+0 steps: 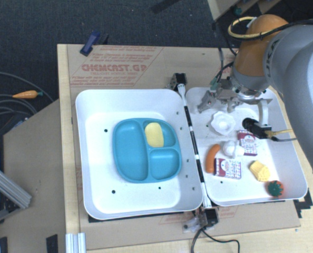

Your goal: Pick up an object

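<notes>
Reaching in from the right, the grey arm runs off the edge of the view. Its orange band sits above the wrist, and its bulk covers the far right corner of the right bin. Under everything lies a brown board with red print, part of it hidden by the bins. The left bin holds a blue divided plate, and a yellow piece lies in the plate's upper right compartment.

The gripper hangs low over the far end of the right bin. Its metal parts blur into the white floor, so I cannot tell whether it is spread or closed, and I see nothing held in it.

Just beside it, toward the near side, sits a pale cup, hard to pick out against the bin; whether the two touch I cannot tell. Nearer still are:
- a red-and-white packet, lying flat
- a red-and-white carton
- an orange sausage shape, by the left wall
- a yellow wedge
- a small white lump, with a blurred outline, between the sausage shape and the carton
- a small red-and-green thing, at the near right corner
</notes>
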Robot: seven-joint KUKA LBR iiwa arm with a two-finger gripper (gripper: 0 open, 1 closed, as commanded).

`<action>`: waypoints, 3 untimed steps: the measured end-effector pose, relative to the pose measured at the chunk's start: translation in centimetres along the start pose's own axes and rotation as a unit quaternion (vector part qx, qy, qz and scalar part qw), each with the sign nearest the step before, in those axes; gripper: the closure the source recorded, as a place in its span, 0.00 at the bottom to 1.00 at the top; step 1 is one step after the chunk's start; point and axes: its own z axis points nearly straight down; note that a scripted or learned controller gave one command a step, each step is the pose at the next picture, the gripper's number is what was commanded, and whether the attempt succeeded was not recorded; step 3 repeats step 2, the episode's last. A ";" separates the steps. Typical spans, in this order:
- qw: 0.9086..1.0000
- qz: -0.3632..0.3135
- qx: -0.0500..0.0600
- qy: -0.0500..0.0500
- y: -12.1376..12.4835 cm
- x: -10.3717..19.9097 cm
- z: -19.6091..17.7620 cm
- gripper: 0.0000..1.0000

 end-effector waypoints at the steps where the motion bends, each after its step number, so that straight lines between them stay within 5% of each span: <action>1: 1.000 0.000 0.001 0.000 -0.1 0.1 1.1 0.00; 2: 1.000 0.000 0.000 0.000 0.0 0.1 0.0 1.00; 3: 1.000 0.000 0.000 0.000 0.0 0.1 0.0 1.00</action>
